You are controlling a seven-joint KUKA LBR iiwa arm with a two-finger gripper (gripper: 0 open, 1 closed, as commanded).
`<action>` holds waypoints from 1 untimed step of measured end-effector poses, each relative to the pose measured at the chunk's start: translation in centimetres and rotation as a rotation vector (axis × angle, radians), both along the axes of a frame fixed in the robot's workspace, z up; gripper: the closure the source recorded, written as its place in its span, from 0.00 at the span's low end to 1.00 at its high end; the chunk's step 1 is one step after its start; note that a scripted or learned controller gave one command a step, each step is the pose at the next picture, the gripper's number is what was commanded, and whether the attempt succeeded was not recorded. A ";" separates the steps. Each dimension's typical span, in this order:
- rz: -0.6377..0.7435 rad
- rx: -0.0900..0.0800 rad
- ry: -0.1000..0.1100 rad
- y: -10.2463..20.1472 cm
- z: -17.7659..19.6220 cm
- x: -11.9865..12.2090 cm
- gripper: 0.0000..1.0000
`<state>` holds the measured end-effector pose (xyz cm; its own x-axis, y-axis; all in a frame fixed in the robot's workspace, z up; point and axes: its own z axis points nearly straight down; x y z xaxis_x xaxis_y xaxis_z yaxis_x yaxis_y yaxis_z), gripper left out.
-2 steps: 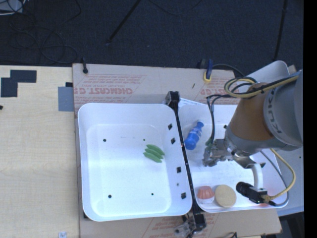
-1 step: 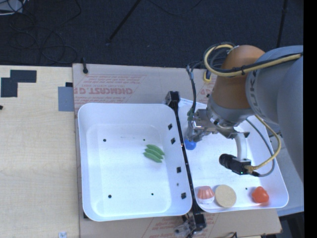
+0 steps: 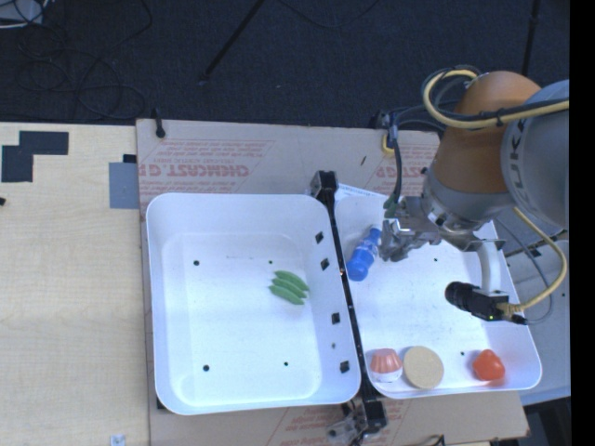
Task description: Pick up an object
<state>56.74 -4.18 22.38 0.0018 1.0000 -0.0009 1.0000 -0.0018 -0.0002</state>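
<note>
Along the bottom edge of the right bin (image 3: 521,379) sit 3 things in a row: a pink-and-white piece (image 3: 385,364), a tan disc (image 3: 423,367) and an orange-red ball (image 3: 488,365). Left of them, in the middle of the left bin (image 3: 167,249), lie green pea pods (image 3: 289,287). Higher up, at the right bin's upper left, the gripper (image 3: 395,246) hangs just beside a blue bottle (image 3: 363,258); I cannot tell how it stands.
</note>
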 end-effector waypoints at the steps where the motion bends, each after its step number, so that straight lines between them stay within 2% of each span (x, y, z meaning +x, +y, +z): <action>1: 0.004 0.001 0.000 1.4 3.4 1.6 1.00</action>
